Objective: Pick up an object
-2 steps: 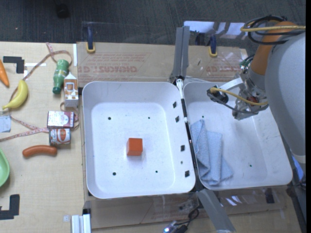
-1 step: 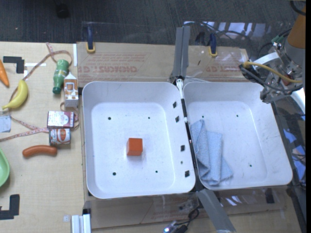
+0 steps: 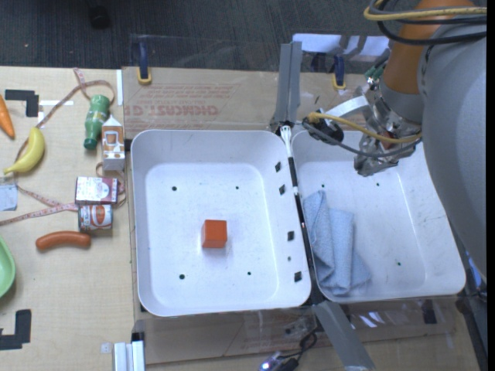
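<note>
The small orange-red cube (image 3: 215,233) sits alone near the middle of the shallow white left bin (image 3: 155,284), a little toward the near side, well apart from all four raised rims, so there is open white floor around it on every side. Its top face looks flat and slightly brighter than the darker front face, and its edges look square. A grey divider (image 3: 292,184) runs between this bin and the shallow white right bin (image 3: 433,246), where a crumpled pale blue cloth (image 3: 334,246) lies against the left wall, reaching toward the near rim; the rest of that floor is bare. The grey arm with its orange band (image 3: 433,45) reaches in from the right, and the hand (image 3: 373,165) hangs over the far part of the right bin, well apart from the cube; it is seemingly a dark cluster under yellow cables, too blurred to tell whether it is spread or pressed together. Left of the bins, the wooden counter (image 3: 62,300) carries a yellow banana (image 3: 28,151), a green bottle (image 3: 96,119) and a red sausage (image 3: 63,241).
</note>
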